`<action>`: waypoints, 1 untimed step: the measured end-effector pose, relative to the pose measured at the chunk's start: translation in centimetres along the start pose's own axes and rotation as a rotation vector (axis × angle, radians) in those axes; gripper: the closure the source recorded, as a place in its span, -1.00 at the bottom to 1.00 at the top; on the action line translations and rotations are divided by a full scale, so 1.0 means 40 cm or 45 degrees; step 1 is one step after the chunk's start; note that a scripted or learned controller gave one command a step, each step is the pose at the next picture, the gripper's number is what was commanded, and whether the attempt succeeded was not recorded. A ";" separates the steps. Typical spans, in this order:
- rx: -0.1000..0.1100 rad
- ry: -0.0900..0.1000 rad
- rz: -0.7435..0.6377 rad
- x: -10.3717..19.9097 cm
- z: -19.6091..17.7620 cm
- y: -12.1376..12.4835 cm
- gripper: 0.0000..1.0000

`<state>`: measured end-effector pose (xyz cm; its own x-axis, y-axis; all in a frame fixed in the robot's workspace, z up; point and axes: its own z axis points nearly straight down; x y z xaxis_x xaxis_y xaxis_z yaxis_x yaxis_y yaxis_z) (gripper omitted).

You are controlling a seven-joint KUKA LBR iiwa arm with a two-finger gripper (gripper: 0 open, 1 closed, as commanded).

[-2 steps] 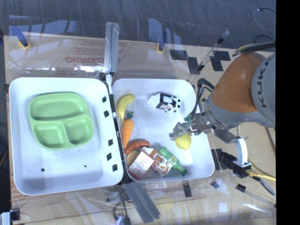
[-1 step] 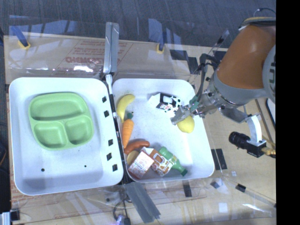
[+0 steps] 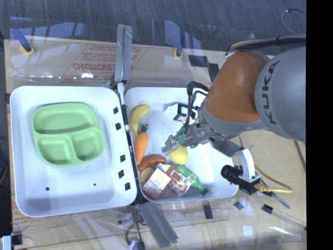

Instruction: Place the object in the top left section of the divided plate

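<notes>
I was reaching my gripper (image 3: 174, 145), its state unclear to me, down toward the lemon (image 3: 178, 154), with grasping it and carrying it to the green plate (image 3: 67, 134) ahead.

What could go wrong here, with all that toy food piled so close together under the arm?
The tool sits low in the right bin, just above the lemon. The lemon is round and might roll away. It also lies against the green bottle and near the carrot, so the tool might bump those or lift the wrong thing. The green divided plate lies in the other bin, so anything loosely held could drop while crossing the divider.
</notes>
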<state>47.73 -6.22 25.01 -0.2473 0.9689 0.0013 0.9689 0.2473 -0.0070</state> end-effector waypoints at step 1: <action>0.000 0.000 -0.435 0.185 0.049 0.048 1.00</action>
<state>47.73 1.42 23.05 -0.5573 0.8303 0.0032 0.8303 0.5574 -0.0060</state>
